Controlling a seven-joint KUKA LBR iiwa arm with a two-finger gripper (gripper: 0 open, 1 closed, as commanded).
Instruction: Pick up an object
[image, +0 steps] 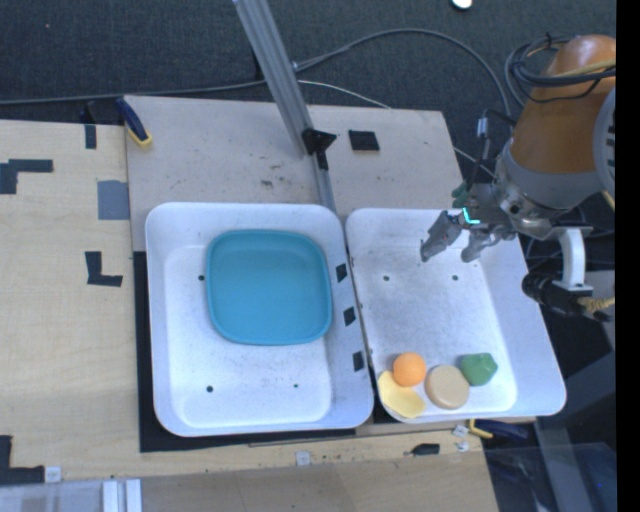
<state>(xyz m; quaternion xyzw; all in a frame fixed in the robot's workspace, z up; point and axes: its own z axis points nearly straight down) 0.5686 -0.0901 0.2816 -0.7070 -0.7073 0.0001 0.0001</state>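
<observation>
we're hanging our pincer (453, 246) spread open and gripping nothing over the right bin (510, 300), up around 1 o'clock. the orange ball (408, 369), tan disc (447, 387) and green lump (479, 368) are sitting at 6 o'clock.

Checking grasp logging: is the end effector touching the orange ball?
Apart. The camera view shows the end effector over the far end of the right bin, bare white floor separating it from the orange ball at the near edge.
</observation>
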